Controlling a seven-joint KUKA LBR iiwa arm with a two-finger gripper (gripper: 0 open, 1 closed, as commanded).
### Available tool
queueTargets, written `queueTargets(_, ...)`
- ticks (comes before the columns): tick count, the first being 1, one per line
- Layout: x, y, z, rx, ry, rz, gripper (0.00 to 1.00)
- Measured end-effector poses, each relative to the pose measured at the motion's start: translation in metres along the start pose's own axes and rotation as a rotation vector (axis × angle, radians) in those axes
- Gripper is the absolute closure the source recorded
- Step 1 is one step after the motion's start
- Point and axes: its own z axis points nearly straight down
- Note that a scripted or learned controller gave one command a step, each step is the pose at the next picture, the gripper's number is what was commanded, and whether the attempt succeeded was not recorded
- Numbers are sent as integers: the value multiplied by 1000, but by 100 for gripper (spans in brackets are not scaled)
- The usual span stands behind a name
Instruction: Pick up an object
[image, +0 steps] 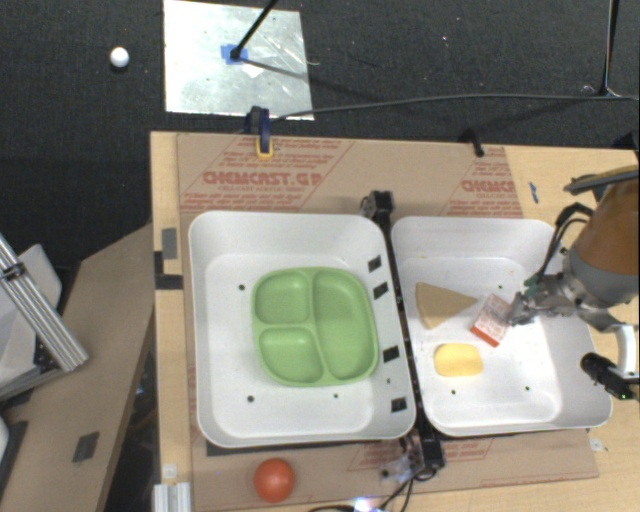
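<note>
Divided plate (315, 326) in left bin (215, 300)

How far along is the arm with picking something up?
Done: the arm has reached into the right bin, its tool at the small red and white packet. In hand: nothing visibly gripped. Left: grasp and lift; packet, tan wedge and yellow piece lie on the floor.
</note>
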Motion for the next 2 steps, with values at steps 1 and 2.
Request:
queueTargets(1, 10, 2, -50, 10, -3, -1, 100)
queueTargets(2, 1, 9, -99, 8, -5, -1, 100)
